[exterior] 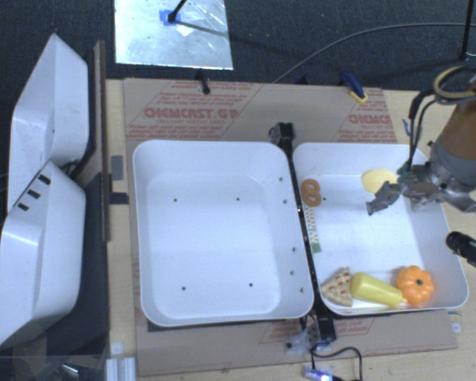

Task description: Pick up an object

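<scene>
Along the near wall of the right bin (460,292) a row of toy food lies pressed together: a pizza slice (337,286), then a yellow pepper (374,290) touching it, then a small orange pumpkin (414,285) against the pepper's far end, probably slid there because the bin floor lets things drift to the edge. The left bin (222,228) sits beside it, walls touching. Further back, a pretzel (310,191) rests near the dividing wall, and a pale yellow disc (376,180) lies toward the far side. The gripper (389,195) hangs just beside that disc, tilted in from the right; whether its fingers are parted or closed I cannot tell. Nothing appears lifted yet, so the disc seems the likeliest target.
</scene>
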